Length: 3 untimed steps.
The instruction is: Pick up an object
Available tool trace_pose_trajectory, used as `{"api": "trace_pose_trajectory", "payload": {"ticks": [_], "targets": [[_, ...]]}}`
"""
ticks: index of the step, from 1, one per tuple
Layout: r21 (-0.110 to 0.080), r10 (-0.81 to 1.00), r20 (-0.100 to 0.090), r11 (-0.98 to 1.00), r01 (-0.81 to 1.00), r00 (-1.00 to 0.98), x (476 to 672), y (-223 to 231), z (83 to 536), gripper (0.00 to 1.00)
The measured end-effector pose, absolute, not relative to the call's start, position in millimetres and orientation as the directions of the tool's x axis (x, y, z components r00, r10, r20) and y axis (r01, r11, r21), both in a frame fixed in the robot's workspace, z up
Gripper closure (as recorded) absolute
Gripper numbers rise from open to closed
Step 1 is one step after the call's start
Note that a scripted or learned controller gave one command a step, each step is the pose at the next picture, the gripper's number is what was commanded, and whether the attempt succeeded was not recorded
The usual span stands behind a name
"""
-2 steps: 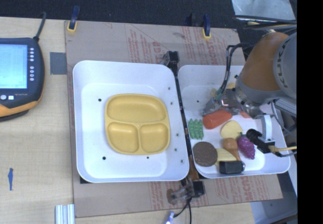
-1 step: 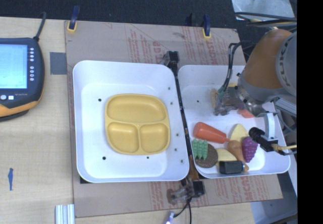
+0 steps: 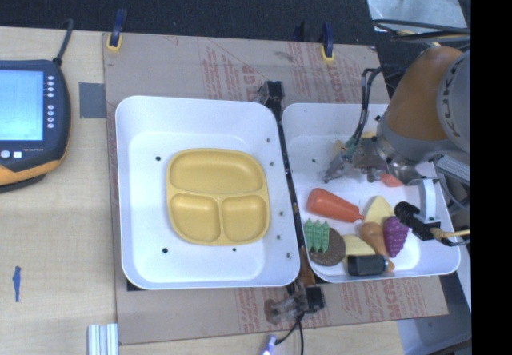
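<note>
My gripper (image 3: 346,161) hangs over the upper middle of the right bin (image 3: 320,125), reaching in from the right. Just below it lies an orange carrot (image 3: 333,205). A small red piece (image 3: 391,181) shows at the gripper's right side. Toward the front of this bin lie a yellow wedge (image 3: 377,208), a bunch of purple grapes (image 3: 395,235), a brown drumstick-like piece (image 3: 373,235), a green ridged piece (image 3: 317,235) on a brown disc (image 3: 332,250), and a black block (image 3: 366,265). Nothing is visibly held.
The left bin (image 3: 140,185) holds a yellow divided plate (image 3: 218,195). A handheld control pad (image 3: 28,117) lies on the bench at far left. Clamps (image 3: 274,93) sit at the bins' shared edge.
</note>
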<state>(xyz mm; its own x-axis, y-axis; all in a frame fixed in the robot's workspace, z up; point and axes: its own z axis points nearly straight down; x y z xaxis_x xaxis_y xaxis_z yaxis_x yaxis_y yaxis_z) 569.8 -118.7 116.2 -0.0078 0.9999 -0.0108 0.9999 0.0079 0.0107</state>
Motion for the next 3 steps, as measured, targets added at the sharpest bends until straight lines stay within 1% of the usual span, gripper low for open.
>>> {"api": "trace_pose_trajectory", "payload": {"ticks": [1, 2, 3], "targets": [[-0.004, 1.000, 0.000, 0.004, 1.000, -0.004, 619.1, -124, 93, 0.00], [-0.003, 1.000, 0.000, 0.005, 1.000, -0.005, 653.0, -143, 92, 0.00], [-0.009, 1.000, 0.001, 0.008, 1.000, -0.008, 652.2, -143, 102, 1.00]]}}
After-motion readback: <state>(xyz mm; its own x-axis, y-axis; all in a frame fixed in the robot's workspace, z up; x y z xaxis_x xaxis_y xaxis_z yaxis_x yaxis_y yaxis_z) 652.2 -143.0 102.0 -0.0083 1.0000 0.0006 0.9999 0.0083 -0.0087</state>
